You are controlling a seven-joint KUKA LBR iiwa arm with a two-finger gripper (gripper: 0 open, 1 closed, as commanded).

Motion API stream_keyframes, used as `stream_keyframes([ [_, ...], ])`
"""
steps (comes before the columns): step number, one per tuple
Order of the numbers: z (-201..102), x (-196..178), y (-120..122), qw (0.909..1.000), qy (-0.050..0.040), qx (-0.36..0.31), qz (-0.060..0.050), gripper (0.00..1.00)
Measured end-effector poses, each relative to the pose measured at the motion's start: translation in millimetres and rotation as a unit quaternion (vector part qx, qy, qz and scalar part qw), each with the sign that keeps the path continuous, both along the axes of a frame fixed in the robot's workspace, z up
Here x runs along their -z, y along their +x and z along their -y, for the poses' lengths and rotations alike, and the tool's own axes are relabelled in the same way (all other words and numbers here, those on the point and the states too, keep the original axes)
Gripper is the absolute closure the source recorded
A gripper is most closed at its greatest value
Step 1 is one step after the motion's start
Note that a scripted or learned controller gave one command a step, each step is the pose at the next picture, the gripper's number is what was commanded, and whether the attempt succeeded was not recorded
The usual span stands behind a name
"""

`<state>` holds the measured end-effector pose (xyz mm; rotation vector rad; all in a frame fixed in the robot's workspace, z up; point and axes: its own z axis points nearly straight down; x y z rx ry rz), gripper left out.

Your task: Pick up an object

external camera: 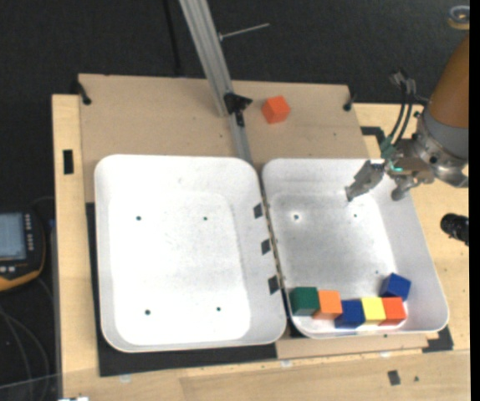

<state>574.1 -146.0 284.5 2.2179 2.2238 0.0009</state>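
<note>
Blocks (350,307) along right bin's (324,182) near wall, orange cube (275,109) outside

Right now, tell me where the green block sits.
The green block lies in the right bin, at its near-left corner, leftmost in the row of blocks along the near wall, touching an orange block.

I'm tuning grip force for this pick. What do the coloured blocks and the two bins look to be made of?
The blocks look like painted wood or hard plastic: solid matte colours, crisp edges, no glare. It is too small to tell which. The right bin and left bin look like thin moulded white plastic, with rounded corners, a soft sheen and grey scuffing on their floors.
</note>
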Motion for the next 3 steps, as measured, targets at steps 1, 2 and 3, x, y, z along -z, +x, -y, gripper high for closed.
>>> stream_keyframes([
  [1, 36, 30, 3, 1.0000, -0.0014, 0.003, -0.001, 0.00],
  [2, 15, -51, 30, 1.0000, -0.0016, -0.001, 0.005, 0.00],
  [3, 68, 80, -2, 1.0000, -0.0004, 0.003, -0.004, 0.00],
])
